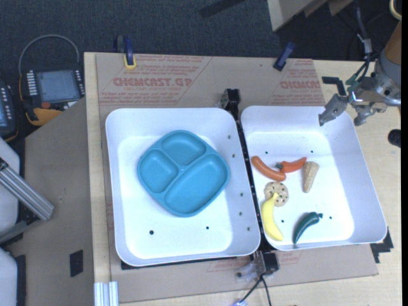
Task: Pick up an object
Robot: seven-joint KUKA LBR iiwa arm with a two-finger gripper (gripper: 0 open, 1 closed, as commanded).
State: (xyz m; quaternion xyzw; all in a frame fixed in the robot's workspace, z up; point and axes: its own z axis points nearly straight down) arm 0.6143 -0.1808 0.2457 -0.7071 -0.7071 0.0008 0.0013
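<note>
Cardboard-topped bench [191, 75], two white bins [127, 234]

Two white bins: the left bin [121, 234] holds one blue plate [183, 172]. The right bin [357, 209], beside it, holds one sausage [266, 169], one chili [293, 165], one cone [309, 176], one cookie [276, 192], one banana [271, 218] and one green pepper [306, 225].

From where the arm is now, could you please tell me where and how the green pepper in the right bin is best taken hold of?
Grip the green pepper across its thicker middle, coming straight down from above. It lies flat and curved on the right bin floor, clear of the banana beside it, so the claw fingers should probably straddle its narrow width, crosswise to its long axis.
</note>
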